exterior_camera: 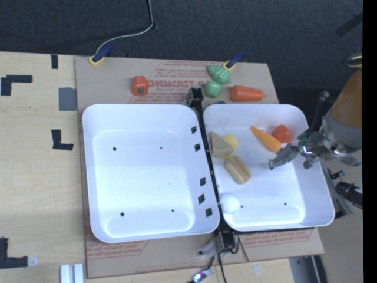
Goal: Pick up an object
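End effector (287,155) low in the right white bin (277,214), nothing visibly held, finger state unclear; orange plastic carrot (265,138) just up-left, likely target.

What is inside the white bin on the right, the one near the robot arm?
Inside the right bin lie an orange carrot, a small red piece, a yellowish wedge, a tan bread-like piece and a white egg-like thing. The gripper covers a little of the floor.
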You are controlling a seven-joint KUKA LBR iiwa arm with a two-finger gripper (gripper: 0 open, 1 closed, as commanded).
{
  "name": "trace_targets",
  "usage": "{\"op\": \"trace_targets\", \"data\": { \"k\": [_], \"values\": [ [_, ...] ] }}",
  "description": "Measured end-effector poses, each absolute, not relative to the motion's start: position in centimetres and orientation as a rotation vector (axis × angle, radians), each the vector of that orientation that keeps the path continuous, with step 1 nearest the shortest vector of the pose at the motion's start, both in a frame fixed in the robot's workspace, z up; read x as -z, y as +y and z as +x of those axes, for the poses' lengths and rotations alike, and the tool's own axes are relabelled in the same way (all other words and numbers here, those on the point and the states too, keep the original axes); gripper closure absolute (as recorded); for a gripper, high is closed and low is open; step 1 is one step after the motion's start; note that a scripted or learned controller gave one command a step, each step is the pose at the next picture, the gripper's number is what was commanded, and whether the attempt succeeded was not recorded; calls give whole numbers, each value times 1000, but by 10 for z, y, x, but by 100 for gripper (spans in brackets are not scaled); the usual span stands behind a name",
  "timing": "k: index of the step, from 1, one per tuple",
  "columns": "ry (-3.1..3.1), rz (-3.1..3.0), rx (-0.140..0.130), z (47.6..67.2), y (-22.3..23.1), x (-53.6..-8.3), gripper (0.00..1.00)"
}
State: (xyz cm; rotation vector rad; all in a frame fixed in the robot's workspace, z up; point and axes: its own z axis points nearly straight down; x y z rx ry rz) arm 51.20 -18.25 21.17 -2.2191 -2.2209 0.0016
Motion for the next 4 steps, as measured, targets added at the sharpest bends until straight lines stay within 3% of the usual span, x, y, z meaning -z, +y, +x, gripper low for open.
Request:
{"op": "trace_targets", "data": {
  "k": [1, 2, 3, 4],
  "values": [
    [-2221, -2207, -6, 538, -123, -85, 0],
    [-2223, -2219, -1, 572, -122, -84, 0],
    [-2224, -2221, 0, 571, -122, -95, 100],
    [-2236, -2217, 12, 628, -71, -191, 100]
  ]
}}
